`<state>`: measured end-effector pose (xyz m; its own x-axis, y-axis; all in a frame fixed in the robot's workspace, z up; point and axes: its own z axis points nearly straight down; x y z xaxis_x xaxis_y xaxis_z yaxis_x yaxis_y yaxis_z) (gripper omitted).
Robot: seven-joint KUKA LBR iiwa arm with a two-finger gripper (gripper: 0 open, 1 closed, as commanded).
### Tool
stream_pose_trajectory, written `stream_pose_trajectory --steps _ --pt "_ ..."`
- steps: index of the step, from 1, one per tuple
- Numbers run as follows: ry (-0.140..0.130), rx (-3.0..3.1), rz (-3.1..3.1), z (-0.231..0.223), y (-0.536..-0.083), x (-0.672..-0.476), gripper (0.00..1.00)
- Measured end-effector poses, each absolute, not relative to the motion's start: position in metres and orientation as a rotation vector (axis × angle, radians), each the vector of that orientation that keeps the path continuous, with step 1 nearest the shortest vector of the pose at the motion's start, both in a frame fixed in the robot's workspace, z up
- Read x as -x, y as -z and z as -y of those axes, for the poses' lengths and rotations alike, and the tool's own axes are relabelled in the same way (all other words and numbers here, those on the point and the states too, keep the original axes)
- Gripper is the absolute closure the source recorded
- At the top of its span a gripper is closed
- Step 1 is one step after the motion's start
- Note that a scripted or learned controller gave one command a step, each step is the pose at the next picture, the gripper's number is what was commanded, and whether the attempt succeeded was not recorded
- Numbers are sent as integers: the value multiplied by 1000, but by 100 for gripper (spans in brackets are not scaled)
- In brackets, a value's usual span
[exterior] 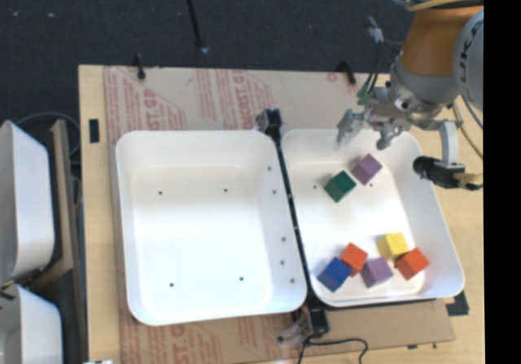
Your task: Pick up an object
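From the camera above the bench, I see my claw (365, 131) poised over the far end of the right bin (431, 216), its two fingers (347, 128) spread apart with nothing between them. My arm (435, 37) comes in from the right, the orange band sitting just above the wrist.

Nearest to my claw lies a purple cube (366, 168), a little toward the camera from my fingertips and apart from them. Just beside it, down and to the left, sits a green cube (340, 186), the two almost corner to corner.

Well apart from my claw, at the near end of the same bin, a cluster gathers: a blue cube (334, 274), an orange cube (354, 256) touching it, a second purple cube (376, 271), a yellow cube (395, 244) and a red-orange cube (412, 263).

The left bin (130, 191) lies alongside, both bins resting on a cardboard sheet (195, 98).
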<state>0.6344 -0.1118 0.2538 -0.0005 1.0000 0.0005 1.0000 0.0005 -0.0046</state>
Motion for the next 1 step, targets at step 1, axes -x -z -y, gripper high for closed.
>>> stream_pose_trajectory --steps 1 --pt "-2 2219 2221 144 -108 -596 0"
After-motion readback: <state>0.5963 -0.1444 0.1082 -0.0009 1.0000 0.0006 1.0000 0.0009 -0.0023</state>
